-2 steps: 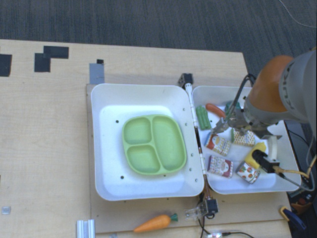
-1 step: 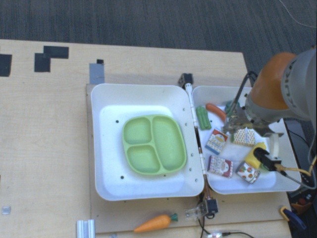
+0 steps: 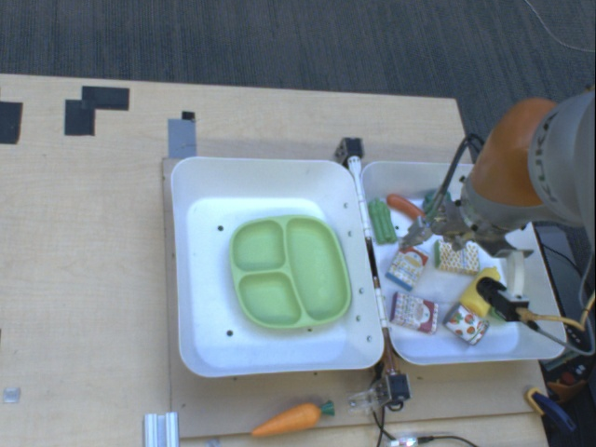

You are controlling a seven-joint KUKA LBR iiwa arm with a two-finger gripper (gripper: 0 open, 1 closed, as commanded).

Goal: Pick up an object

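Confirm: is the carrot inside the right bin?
No. The carrot lies on the bench in front of the left bin, outside both bins.

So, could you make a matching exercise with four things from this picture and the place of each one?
Things:
1. green divided plate
2. carrot
3. green stick
4. yellow object

Places:
A. on the bench, in front of the bins
B. right bin, near its left wall
C. left bin
D. right bin, below the arm

Pairs: 1-C, 2-A, 3-B, 4-D
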